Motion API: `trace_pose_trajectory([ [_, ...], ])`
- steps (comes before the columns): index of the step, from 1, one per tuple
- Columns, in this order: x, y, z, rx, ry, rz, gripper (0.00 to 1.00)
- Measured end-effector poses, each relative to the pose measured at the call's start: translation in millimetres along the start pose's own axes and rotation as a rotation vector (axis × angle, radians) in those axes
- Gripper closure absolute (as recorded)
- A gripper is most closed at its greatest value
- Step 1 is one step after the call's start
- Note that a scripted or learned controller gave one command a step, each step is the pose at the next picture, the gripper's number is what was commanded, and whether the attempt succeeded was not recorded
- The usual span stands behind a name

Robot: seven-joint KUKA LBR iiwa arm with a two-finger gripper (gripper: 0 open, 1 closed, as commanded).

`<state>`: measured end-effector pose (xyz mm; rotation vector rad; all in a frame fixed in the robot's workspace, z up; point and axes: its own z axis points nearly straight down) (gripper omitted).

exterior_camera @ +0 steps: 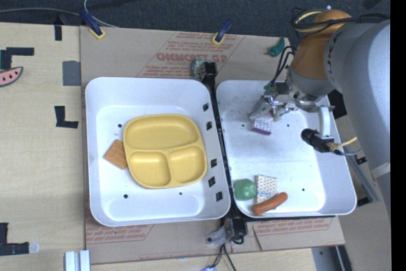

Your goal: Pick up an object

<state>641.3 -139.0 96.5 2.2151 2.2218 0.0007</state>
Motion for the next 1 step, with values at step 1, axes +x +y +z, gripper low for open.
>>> trace_pose_trajectory([
  [1, 43.9, -42.0, -157.9, 0.002, 0.002, 0.001, 1.00],
])
